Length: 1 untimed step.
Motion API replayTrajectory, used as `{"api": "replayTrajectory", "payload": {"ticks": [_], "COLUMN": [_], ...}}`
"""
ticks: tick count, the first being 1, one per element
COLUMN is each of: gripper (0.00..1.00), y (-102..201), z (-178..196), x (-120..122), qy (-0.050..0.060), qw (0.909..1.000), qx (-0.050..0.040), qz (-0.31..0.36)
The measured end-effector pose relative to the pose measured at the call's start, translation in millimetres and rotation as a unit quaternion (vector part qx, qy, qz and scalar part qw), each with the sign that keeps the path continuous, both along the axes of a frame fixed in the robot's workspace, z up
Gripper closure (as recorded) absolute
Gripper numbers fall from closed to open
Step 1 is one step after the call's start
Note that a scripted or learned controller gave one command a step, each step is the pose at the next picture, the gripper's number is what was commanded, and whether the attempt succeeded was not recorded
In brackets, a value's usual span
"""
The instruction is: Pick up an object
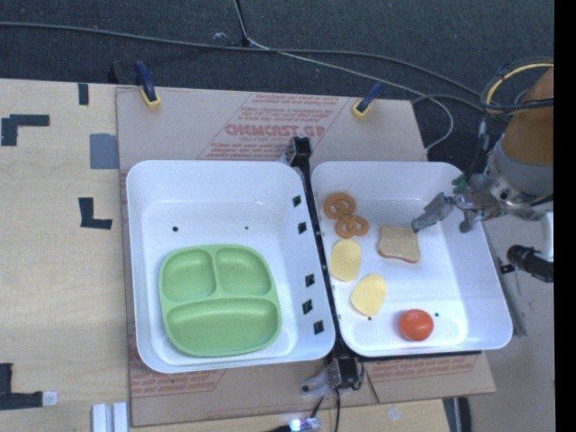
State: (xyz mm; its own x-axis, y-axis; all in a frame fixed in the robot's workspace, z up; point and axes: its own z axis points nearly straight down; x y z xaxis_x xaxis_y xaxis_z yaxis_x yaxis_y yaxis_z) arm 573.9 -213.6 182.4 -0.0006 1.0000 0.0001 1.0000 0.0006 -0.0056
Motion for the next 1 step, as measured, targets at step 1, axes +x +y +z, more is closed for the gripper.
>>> {"api": "replayTrajectory", "payload": {"ticks": [1], "gripper": [0.0], "y": [1.1], "z": [-43.6], "x": [-3.1], "qy": [0.0], "qw": [1.0], "qx": [-0.0002], "qz": [0.0]}}
